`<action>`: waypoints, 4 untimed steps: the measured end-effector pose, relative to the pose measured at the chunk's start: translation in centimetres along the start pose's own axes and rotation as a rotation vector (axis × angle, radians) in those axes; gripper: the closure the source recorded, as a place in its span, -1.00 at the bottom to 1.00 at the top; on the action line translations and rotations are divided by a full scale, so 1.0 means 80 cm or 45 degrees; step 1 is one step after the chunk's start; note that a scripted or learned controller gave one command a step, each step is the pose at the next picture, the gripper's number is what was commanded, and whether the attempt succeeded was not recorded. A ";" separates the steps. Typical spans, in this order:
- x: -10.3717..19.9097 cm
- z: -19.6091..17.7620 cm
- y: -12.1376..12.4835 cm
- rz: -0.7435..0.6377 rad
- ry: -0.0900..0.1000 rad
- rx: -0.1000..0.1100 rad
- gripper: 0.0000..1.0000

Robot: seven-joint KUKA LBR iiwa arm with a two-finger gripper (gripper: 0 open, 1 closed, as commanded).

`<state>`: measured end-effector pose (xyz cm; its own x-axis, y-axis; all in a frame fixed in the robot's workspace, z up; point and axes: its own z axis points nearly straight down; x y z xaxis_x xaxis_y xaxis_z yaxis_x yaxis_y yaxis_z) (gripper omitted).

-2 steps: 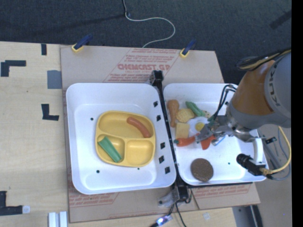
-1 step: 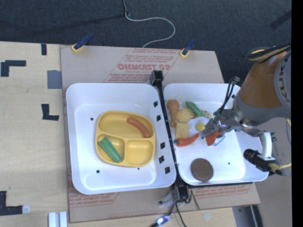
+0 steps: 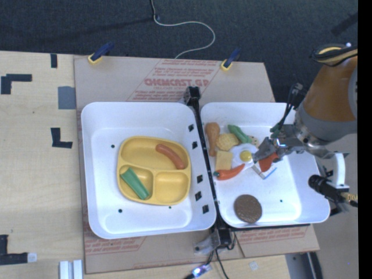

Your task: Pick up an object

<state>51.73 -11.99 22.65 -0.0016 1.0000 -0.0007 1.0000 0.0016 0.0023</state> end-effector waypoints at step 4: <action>0.099 -0.005 -0.034 0.002 0.000 0.005 1.00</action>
<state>49.00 -4.06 23.02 0.0003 1.0000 -0.0004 1.0000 -0.0003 -0.0017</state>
